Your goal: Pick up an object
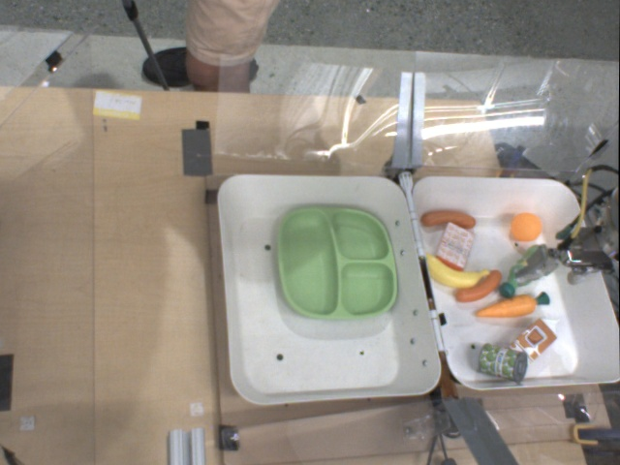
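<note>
Wooden bench [116,260], two white bins: nearest in the right bin [581,361] lay a can [502,361], a carton [536,338], a carrot [507,307] and a banana [455,275], with an orange [526,227] and a sausage [448,219] behind. Gripper [584,257] hung by that bin's right edge, spread or closed not discernible. Risk: crowded, touching toys could roll or be nudged aside.
</note>
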You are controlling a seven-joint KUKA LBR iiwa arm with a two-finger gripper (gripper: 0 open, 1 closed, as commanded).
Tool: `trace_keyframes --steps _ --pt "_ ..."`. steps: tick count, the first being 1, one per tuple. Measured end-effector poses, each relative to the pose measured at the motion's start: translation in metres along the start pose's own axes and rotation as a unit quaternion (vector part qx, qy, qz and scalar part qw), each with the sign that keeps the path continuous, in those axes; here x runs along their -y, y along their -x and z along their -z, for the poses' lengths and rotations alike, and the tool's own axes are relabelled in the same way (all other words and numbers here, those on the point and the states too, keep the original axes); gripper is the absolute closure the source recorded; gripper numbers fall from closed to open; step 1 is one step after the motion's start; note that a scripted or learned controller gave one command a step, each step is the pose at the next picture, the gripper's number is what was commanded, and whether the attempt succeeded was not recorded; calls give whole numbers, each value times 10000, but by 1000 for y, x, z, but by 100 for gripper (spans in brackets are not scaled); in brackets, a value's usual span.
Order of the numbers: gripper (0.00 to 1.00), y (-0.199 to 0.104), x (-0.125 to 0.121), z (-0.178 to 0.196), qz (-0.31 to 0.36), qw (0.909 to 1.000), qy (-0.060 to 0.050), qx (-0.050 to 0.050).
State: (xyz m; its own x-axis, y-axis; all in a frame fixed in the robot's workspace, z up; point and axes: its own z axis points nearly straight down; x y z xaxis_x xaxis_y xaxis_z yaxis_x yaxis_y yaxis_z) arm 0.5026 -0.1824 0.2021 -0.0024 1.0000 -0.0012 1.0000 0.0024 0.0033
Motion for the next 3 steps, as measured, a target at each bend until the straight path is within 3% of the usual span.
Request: trace_keyframes --steps 1,2,3 --pt "0 -21 -2 -112 -337 9994 -5 0" --pt "0 21 -22 -111 -1003 9950 7 5" --pt "100 21 -23 -99 -1003 9950 29 6"
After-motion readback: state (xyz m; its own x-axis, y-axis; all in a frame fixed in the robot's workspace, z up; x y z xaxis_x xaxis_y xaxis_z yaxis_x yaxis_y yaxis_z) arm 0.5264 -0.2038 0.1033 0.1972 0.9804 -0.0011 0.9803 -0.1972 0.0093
